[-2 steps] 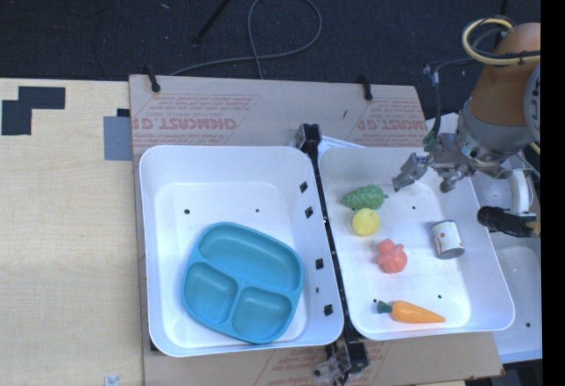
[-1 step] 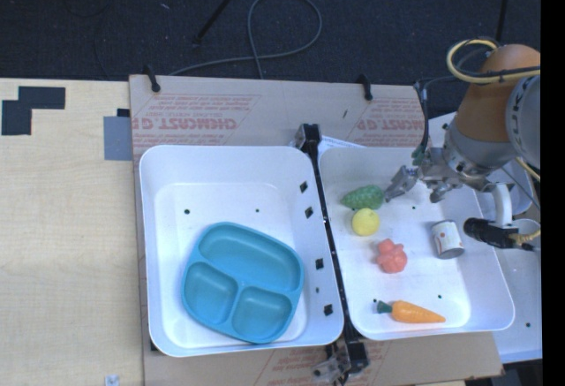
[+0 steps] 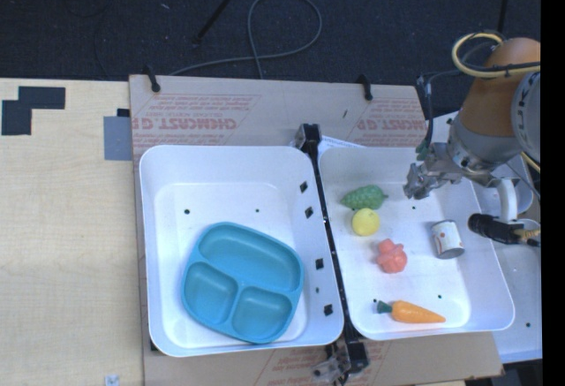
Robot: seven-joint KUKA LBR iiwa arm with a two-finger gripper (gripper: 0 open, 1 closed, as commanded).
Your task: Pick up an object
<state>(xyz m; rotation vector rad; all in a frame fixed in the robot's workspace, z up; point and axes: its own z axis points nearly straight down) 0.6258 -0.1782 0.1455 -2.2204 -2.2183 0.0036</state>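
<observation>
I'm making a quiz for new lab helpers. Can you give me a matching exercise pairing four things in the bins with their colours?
Things:
1. divided tray
2. carrot
3. lemon
4. small can

Colours:
A. yellow
B. white with a dark end
C. blue
D. orange with a green top

Pairs: 1-C, 2-D, 3-A, 4-B. The tray lies alone in the left bin; the other three lie in the right bin.
</observation>
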